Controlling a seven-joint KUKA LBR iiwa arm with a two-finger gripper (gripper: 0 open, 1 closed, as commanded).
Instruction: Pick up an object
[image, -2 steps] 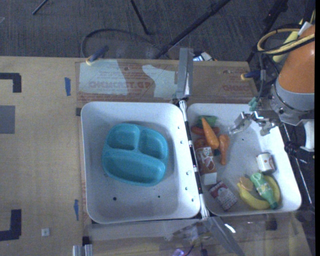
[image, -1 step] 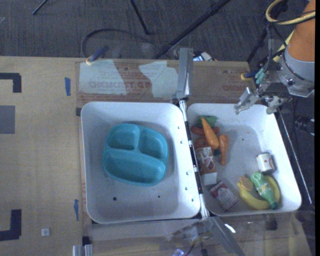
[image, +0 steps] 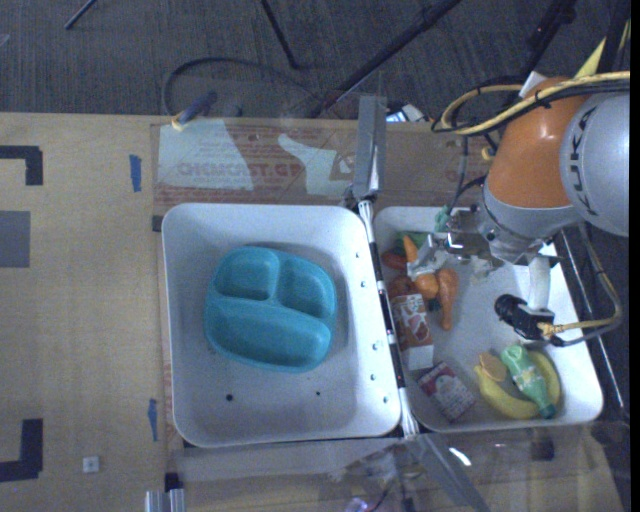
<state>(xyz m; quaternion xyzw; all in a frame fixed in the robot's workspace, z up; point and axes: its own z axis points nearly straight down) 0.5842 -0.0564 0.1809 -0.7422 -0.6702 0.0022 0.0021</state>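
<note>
A robotics lab is what is seen here, a test cell rather than any home or shop. A plywood bench (image: 80, 330) is marked out with black tape corners (image: 25, 165) and blue tape tabs (image: 135, 172), as is done for calibration. Two shallow white bins, the left bin (image: 190, 400) and the right bin (image: 585, 395), are set side by side on it. An industrial arm (image: 560, 150), grey with an orange band, is mounted at the right, and yellow cables (image: 500, 95) are looped over it. Dark carpet (image: 120, 45) is laid behind the bench, and black stand legs (image: 285, 40) are planted across it.
</note>
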